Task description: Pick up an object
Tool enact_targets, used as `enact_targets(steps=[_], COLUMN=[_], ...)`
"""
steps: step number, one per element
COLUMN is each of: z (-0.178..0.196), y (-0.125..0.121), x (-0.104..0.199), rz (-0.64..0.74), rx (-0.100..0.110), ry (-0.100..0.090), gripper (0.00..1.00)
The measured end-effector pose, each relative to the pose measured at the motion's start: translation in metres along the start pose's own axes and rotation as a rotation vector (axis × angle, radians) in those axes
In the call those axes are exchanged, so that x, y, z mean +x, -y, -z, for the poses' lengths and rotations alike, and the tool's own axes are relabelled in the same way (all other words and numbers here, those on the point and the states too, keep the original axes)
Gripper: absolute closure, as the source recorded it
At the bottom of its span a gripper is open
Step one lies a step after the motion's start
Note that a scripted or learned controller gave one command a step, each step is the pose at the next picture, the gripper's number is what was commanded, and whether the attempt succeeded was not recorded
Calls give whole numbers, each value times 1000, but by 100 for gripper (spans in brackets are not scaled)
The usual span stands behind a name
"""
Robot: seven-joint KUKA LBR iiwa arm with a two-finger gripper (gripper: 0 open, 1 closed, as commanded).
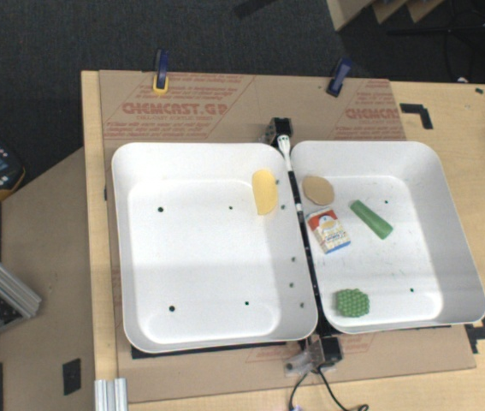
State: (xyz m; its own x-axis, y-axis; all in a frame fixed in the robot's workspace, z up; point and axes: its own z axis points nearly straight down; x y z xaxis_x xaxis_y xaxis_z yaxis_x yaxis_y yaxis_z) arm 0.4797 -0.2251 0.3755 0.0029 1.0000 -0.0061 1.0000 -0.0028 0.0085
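Lying in the right bin [447,229], the green block [370,219], small carton [328,231], tan disc [317,190] and knobbly green ball [352,302] sit close enough that a grasp might slip or nudge neighbours, while a yellow piece [264,192] hugs the left bin [139,255] wall.

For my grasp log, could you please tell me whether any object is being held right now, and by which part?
Nothing is held: the yellow block lies in the left bin, and the tan disc, small carton, green stick and green ball lie in the right bin.
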Motion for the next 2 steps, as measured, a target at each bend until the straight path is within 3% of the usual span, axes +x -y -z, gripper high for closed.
enact_targets(steps=[1,2], z=[-108,-19], y=[2,-31], x=[34,59], rz=[5,8], rx=[19,-4], ry=[-11,-3], gripper=[100,100])
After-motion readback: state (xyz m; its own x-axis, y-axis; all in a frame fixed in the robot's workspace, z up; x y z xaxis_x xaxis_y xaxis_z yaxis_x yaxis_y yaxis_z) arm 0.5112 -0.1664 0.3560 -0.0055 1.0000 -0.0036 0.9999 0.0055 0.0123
